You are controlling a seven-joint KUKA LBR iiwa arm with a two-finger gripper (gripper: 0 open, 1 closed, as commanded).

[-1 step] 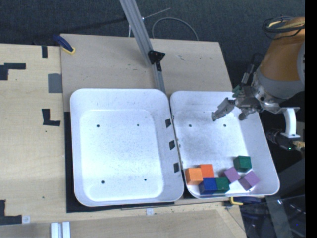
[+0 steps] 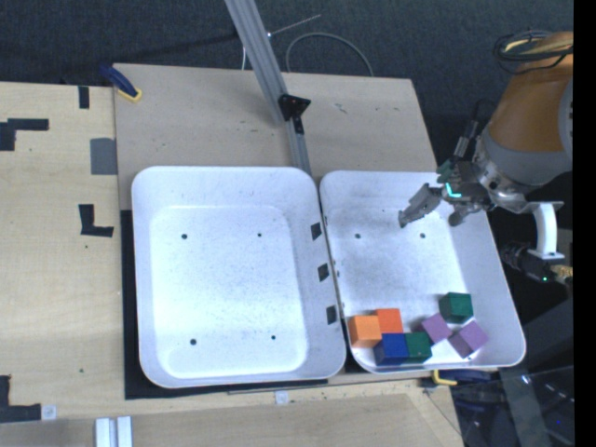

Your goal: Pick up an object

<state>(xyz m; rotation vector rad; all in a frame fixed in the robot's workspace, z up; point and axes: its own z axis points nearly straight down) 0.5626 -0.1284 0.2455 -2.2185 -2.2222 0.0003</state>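
White plastic left bin (image 2: pixel 149 203) has nothing I could grab, so it all rides on the right white bin (image 2: pixel 484 250), where small blocks crowd the near edge: orange cube (image 2: pixel 365 329), blue cube (image 2: pixel 394 346), green cube (image 2: pixel 456 305), purple ones (image 2: pixel 435 327). My gripper (image 2: pixel 434 208) hangs spread open, holding nothing, well apart from them. Packed that tight, I'd probably nudge neighbours and come up empty.
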